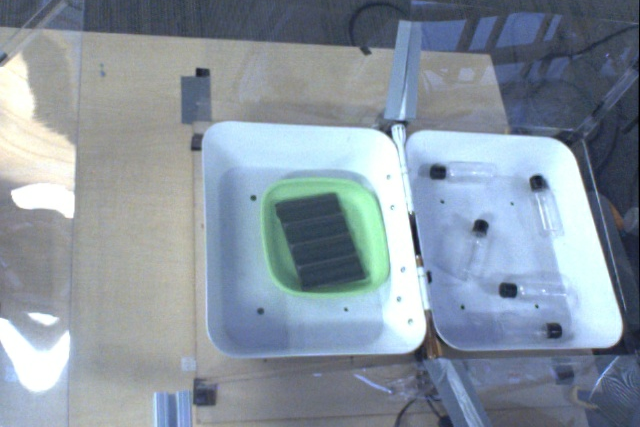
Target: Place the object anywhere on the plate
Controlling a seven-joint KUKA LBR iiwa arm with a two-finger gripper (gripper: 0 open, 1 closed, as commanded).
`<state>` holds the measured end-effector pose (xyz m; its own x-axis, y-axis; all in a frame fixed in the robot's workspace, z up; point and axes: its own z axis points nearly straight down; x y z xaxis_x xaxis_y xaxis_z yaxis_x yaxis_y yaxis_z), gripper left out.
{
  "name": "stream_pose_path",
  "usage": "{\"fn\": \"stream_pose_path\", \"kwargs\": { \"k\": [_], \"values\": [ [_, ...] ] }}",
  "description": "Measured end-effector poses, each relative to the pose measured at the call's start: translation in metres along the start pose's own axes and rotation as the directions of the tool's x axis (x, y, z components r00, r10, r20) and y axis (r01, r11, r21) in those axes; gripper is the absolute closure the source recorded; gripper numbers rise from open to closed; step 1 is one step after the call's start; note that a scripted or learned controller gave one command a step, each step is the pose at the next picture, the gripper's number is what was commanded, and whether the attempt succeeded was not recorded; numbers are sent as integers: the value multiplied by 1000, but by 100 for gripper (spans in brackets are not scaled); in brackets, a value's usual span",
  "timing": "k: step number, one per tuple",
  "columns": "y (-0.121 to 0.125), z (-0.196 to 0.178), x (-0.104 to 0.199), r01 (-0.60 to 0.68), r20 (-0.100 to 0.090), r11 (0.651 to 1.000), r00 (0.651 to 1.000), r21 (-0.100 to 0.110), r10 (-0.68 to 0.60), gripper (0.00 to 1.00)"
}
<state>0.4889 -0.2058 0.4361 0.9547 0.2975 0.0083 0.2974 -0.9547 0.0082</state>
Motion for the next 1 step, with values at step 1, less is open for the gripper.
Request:
{"fn": "stream_pose_path", "kwargs": {
  "k": [1],
  "values": [
    [0, 0, 0, -94, 0, 996, 996, 0, 94, 0]
  ]
}}
